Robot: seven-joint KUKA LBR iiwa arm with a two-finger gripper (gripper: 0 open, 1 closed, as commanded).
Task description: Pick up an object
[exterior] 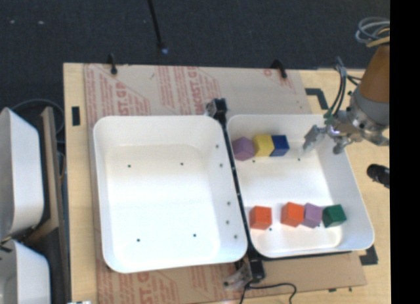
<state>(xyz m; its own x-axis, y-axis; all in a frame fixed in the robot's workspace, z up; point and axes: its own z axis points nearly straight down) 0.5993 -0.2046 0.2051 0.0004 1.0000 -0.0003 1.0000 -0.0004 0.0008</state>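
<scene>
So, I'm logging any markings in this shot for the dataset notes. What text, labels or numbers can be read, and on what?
Red repeated lettering runs along the top and left edges of the brown board under the two white bins: too blurred and small to read.
Coloured blocks: no lettering visible.
Arm's orange band: no lettering visible.
</scene>
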